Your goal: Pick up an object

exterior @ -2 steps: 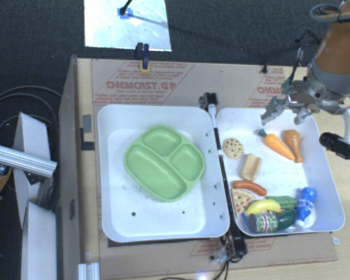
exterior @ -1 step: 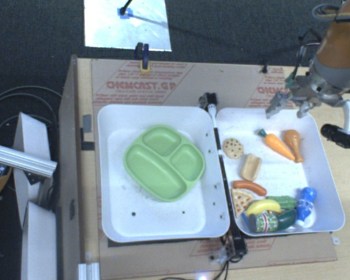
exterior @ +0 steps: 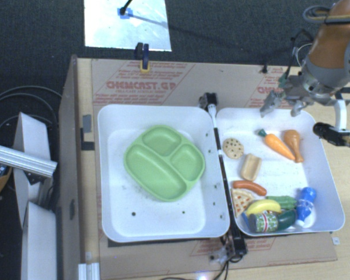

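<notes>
Gripper (exterior: 284, 103) hung with its two fingers spread open and nothing between them, above the right white plastic bin's (exterior: 332, 186) far edge; the orange plastic carrot (exterior: 278, 145) lay just below it.

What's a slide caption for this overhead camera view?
Gripper open above the right bin's far edge, toy food below; green plate in the left bin.
</notes>
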`<state>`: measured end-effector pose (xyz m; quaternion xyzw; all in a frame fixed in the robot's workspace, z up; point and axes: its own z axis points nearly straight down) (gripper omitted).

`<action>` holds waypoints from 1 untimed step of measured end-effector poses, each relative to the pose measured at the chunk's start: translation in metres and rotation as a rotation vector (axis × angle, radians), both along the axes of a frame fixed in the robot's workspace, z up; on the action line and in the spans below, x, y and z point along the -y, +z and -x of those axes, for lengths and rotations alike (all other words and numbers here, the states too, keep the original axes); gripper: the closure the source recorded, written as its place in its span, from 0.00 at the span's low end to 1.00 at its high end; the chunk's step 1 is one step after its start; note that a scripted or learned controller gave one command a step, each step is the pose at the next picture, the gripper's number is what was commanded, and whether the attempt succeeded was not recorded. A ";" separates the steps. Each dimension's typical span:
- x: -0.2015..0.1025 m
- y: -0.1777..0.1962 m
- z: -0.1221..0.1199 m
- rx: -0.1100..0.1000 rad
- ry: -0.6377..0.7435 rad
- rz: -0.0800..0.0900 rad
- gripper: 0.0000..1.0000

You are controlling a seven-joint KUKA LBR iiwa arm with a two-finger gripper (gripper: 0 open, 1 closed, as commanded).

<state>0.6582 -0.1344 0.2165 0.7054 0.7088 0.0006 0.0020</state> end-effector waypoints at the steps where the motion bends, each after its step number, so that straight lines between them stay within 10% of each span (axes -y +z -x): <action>1: 0.030 -0.040 -0.010 -0.003 -0.005 0.000 0.00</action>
